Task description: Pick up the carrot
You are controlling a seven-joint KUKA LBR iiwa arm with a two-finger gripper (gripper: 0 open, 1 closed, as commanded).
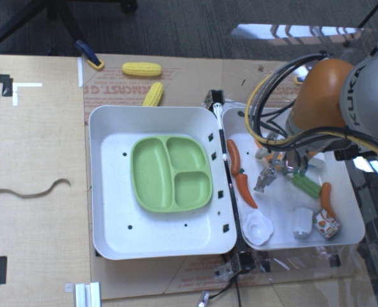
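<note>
The carrot [245,189], orange and tapered, lies along the left wall of the right bin [348,235], its tip pointing toward the front. A redder, elongated piece [233,155] lies just behind it, against the same wall. My gripper [267,176] hangs over the bin floor a short way right of the carrot, apart from it and tilted down toward it. Cables and the orange wrist band [320,98] cover the back of the bin.
In the right bin are a green piece [306,185], another orange piece [326,197], a small printed can [327,224], a white cup [258,228] and a white piece [302,221]. The left bin [105,190] holds a green divided plate [173,173]. Two corn cobs [142,70] lie behind it.
</note>
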